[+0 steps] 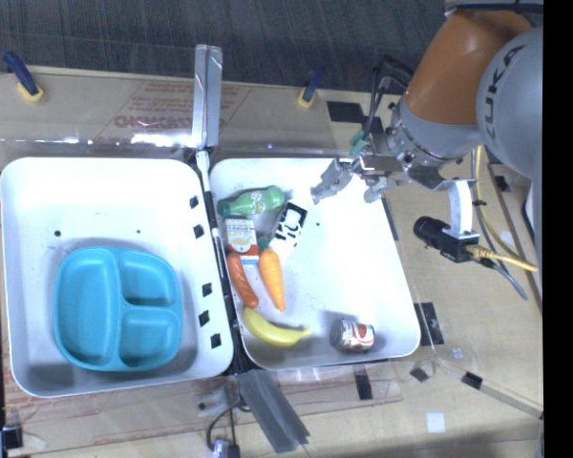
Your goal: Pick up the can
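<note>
While the can (355, 335) lies on its side untouched in the lower right corner of the right bin (387, 256), nothing of the pick looks done yet; the reach, descent and grasp all remain. Over that bin's upper edge, at upper right of the frame, the gripper (351, 181) hangs with its fingers spread and nothing between them, well apart from the can. The arm (458, 74) leans in from the right, wrist tilted leftward.

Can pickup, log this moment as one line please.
phase: approach | gripper: open, above right bin's far edge | can: lying at near right corner, ungrasped | banana: left of can
</note>
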`<action>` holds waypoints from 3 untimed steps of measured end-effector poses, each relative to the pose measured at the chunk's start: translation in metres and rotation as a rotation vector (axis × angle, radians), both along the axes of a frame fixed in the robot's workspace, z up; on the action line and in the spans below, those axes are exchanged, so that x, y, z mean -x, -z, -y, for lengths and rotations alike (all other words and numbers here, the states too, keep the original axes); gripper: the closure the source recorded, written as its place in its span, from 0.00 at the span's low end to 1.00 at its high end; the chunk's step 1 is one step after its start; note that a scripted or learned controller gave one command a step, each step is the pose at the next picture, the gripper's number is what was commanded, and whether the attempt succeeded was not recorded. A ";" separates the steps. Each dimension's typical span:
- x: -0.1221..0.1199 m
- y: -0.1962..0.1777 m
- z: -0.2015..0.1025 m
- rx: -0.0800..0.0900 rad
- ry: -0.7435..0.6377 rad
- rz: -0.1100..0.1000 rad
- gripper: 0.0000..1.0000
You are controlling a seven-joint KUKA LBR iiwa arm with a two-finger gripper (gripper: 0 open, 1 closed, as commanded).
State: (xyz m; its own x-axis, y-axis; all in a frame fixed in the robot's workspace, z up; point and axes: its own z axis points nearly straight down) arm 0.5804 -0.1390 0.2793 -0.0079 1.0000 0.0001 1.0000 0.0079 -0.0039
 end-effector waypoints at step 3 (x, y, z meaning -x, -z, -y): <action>0.104 0.188 0.064 -0.003 0.020 0.000 0.00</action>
